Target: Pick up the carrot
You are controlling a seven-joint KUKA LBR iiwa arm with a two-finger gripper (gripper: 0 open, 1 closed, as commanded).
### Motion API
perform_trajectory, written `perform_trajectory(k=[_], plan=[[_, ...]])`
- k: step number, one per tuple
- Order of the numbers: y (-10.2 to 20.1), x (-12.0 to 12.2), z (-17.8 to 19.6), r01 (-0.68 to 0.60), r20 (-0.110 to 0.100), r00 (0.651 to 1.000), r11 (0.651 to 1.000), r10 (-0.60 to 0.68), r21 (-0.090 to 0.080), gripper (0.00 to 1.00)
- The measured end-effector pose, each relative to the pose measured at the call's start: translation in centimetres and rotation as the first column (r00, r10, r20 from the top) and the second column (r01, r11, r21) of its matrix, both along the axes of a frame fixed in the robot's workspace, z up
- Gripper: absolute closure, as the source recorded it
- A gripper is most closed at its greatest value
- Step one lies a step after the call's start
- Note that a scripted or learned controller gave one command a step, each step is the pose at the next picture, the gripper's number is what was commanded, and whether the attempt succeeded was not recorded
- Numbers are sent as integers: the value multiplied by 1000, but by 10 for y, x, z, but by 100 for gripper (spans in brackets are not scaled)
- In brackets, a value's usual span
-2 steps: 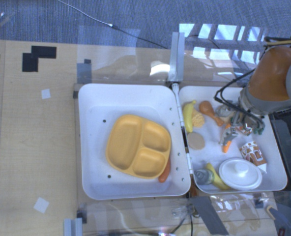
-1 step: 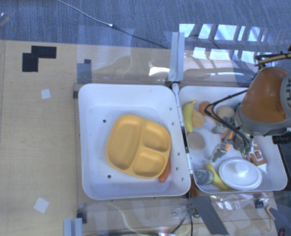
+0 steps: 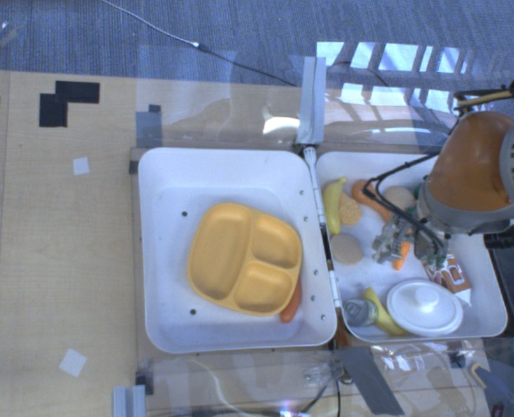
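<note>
Hand (image 3: pixel 402 248) low in right bin (image 3: pixel 491 324), small orange piece, likely carrot (image 3: pixel 403 251), between fingers; opening hard to judge, seemingly closed on it. Grasp step in hand; next move calls for straight lift, grip kept firm. Near: white lidded bowl (image 3: pixel 425 306), banana (image 3: pixel 380 311). Farther: round cookie (image 3: pixel 346 249), second banana (image 3: pixel 332 203). Left bin (image 3: pixel 161 233): yellow divided plate (image 3: pixel 244 257).

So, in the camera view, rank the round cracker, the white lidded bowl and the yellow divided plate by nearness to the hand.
From the hand:
1. Round cracker, just to its left, same bin.
2. White lidded bowl, below it, at a similar gap; too close to call.
3. Yellow divided plate, in the left bin.
</note>
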State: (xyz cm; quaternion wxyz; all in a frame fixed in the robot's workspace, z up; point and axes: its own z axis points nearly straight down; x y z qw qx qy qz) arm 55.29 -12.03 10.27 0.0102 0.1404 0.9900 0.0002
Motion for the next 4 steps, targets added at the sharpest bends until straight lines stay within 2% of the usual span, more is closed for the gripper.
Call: perform_trajectory(k=[1,2,3,4], plan=[[86,-9,85,180,-9,984,984,-180,6,100],[32,-52,15,119,-20,993,993,-119,1,100],[-10,-63,80,446,-10,895,895,-446,5,100],[10,-61,-12,358,-3,934,934,-358,6,100]])
